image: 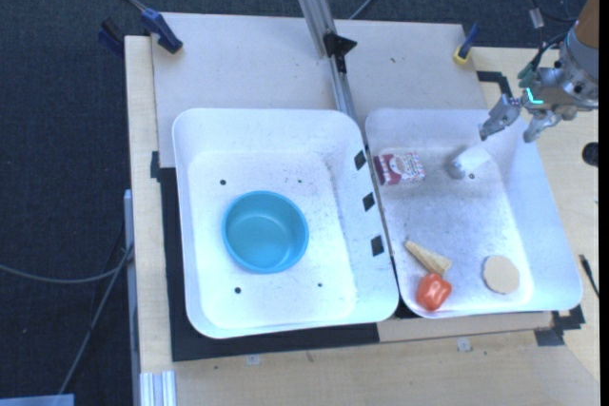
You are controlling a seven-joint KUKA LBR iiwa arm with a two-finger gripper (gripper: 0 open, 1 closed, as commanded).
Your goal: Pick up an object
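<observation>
From the camera above the table, we see the tool [515, 121] poised over the far right rim of the right bin [547, 195], its two fingers spread and holding nothing. We judge this the approach; next comes a descent onto one object. Five lie there: a small white piece [466, 164], a red-labelled packet [399, 168], a yellow wedge [427, 256], a red pepper [433, 291], a tan disc [500, 274]. One blue bowl [265, 231] sits in the left bin [200, 204].
</observation>
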